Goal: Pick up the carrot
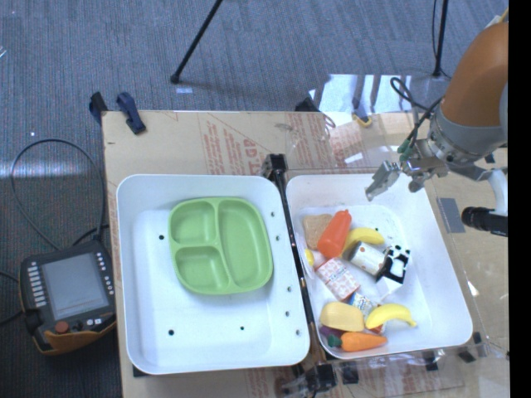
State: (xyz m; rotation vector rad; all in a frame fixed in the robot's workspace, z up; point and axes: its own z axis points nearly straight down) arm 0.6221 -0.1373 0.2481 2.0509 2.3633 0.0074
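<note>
Grey carpet surrounds the cardboard-topped bench (207, 143), and on it we see two shallow white bins side by side. At nine o'clock from the right bin (444, 259) sits the left bin (149, 330), holding a green divided plate (221, 245). On the floor at eight o'clock of the scene lies a teach pendant (68, 293) with its cable looping upward.

We find the carrot (361, 342) at the six o'clock edge of the right bin, lying flat, just below a yellow block (342, 315) and beside a banana (390, 315) at its two o'clock. Further toward twelve o'clock in the same bin we see an orange bottle (334, 233), a second banana (365, 237), a red-and-white carton (338, 279) and a black-and-white cow toy (397, 264).

We see the gripper (398, 177) at the bin's twelve o'clock rim, well apart from the carrot. Its fingers stand spread, with nothing between them.
</note>
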